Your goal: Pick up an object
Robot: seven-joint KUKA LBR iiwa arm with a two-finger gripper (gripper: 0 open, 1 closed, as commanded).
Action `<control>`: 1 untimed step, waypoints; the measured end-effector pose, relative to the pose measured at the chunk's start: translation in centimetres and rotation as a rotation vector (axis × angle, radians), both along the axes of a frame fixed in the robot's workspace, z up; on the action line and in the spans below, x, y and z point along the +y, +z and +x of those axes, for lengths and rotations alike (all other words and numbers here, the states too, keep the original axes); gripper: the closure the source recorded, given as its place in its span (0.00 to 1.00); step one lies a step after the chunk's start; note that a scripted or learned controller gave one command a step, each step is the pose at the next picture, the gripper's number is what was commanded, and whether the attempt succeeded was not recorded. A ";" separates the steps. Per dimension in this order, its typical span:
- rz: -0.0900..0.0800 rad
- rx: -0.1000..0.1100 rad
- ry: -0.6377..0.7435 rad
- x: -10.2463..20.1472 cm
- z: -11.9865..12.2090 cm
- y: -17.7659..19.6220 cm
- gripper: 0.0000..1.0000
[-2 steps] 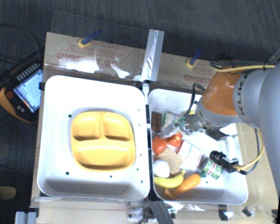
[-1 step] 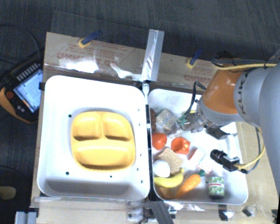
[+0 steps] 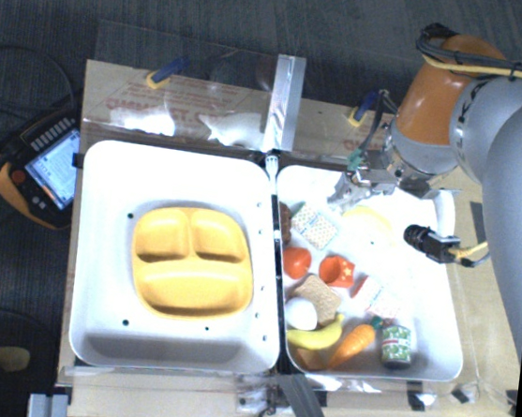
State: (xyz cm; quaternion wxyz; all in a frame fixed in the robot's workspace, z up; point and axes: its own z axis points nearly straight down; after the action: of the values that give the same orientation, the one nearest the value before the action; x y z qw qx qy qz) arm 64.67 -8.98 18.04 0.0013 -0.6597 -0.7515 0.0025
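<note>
Gripper point(image 3: 359, 182) over far-left part of right bin point(image 3: 448, 301); open/shut: can't tell.
Glossy yellow sectioned tray point(image 3: 193, 259) in left bin point(image 3: 98, 230); curved banana point(image 3: 313, 335), tapered carrot point(image 3: 350, 344), round tomato point(image 3: 297, 260) near-left w/ other toy food.

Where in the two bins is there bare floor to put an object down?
Left bin: bare floor rings the yellow tray. Right bin: bare along its right wall, beside the carrot and can. Crowded along the divider, around the tomatoes and banana.
</note>
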 end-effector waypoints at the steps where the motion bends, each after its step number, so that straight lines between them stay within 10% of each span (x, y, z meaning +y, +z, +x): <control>1: -0.001 0.001 0.000 0.0 0.0 0.0 0.00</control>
State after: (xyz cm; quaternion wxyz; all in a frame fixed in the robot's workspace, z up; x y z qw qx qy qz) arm 64.65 -9.01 18.03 0.0014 -0.6598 -0.7514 0.0030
